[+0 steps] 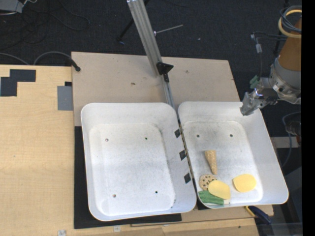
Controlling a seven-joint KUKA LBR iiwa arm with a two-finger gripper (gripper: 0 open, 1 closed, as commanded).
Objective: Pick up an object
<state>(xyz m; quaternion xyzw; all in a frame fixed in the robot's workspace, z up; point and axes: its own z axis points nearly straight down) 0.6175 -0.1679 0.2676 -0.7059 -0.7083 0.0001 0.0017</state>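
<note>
The right bin [256,132] holds a tan cone-shaped piece [211,160], a round lattice cookie [204,181], a yellow oval piece [219,189], a second yellow round piece [244,183] and a green item [210,198] at its front rim. My gripper [249,104] hangs over the bin's far right corner, well away from these objects. I see nothing between its fingers.
The left bin [98,127] lies beside the right one, with black clips [181,154] along the shared wall. A slanted aluminium bar [147,38] rises behind the bins. Light wooden boards surround the bins; cables lie on the dark floor behind.
</note>
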